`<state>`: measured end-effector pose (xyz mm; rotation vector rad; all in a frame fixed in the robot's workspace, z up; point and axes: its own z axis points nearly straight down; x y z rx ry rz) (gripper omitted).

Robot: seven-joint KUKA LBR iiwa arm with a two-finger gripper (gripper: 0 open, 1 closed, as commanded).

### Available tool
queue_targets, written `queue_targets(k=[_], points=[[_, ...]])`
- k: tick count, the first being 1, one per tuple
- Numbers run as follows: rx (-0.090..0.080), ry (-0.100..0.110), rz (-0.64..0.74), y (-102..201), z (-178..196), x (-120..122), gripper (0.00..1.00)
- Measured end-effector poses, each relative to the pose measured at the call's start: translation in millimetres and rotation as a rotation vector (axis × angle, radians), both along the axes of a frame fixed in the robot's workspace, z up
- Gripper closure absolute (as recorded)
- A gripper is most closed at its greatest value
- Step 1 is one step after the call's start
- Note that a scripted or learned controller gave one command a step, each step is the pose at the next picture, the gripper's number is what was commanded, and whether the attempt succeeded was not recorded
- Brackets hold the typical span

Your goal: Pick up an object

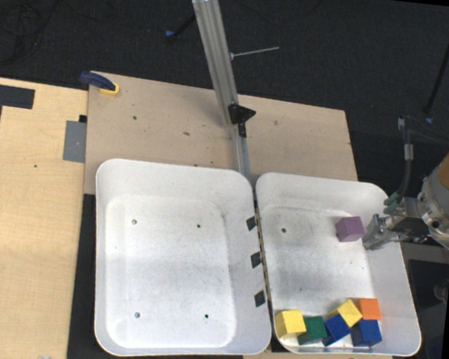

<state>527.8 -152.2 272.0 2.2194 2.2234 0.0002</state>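
**Purple block sits just off the fingers at the right bin's far rim**

The purple block (pixel 350 228) lies alone in the upper right part of the right bin (pixel 319 198), just beside the fingers (pixel 378 232) on their inward side, toward the bin's middle. Whether it touches them I cannot tell; it is not between them. The fingers are small and dark against the bin wall, and I cannot tell whether they are spread or pressed together.

The block's isolation likely makes it the easier target: bare white floor surrounds it on the sides away from the fingers, so there is room to close on it without bumping anything else. The tight side is behind the fingers, where the bin's raised right edge runs close; a descent there risks catching the rim.

Well away from the fingers, in the bin's near corner, a cluster of blocks (pixel 335 322) in yellow, green, blue and orange is packed together against the wall, leaving little room between pieces. Beyond the divider, the left bin (pixel 126 183) rests on the counter (pixel 17 214), and a slanted metal rail (pixel 219 56) rises behind both bins.
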Motion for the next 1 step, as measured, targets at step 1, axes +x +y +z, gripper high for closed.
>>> queue_targets(k=[1], points=[[0.002, 0.003, 0.001, 43.9, -2.5, 7.2, 1.0]])
